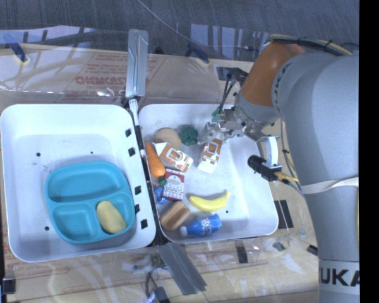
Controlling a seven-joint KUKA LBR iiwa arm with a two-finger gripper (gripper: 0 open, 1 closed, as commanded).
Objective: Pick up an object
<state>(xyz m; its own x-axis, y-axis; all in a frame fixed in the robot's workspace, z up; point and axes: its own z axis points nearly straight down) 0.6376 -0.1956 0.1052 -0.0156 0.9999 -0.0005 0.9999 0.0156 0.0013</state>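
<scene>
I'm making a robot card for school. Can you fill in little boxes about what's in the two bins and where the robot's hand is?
left bin: blue tray with a yellow potato in its lower right compartment
right bin: carrot, banana, blue bottle, hot dog bun, small cartons, a green thing
hand: low over the right bin's top part, by a white and orange carton
held: nothing that I can see
</scene>
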